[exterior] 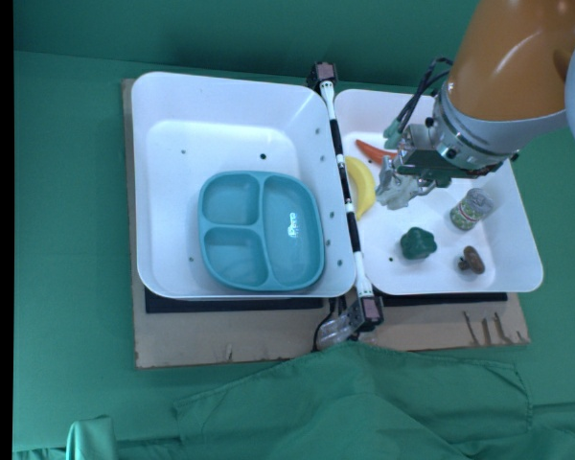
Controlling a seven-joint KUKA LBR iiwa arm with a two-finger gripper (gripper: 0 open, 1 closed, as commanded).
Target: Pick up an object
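Arm: the grey arm with the broad orange band reaches in from the right and hangs over the right bin.
Gripper: the metal two-finger gripper sits low over the left half of the right white bin, just beside the banana; whether it is spread or pressed together I cannot tell, and nothing is visibly pinched in it.
Banana: a yellow curved banana lies along the left wall of the right bin, just left of the gripper.
Red piece: a thin red-orange carrot-like object lies just above the banana, partly under the wrist.
Green lump: a dark green broccoli-like toy rests in the middle of the right bin, below the gripper and apart from it.
Jar: a small clear jar with a green label lies tilted to the right of the gripper.
Brown piece: a small brown lump lies near the bin's lower right corner.
Left bin: the left white bin holds a teal plastic plate with three compartments, lying flat.
Surroundings: both bins sit on a brown cardboard sheet over green cloth.
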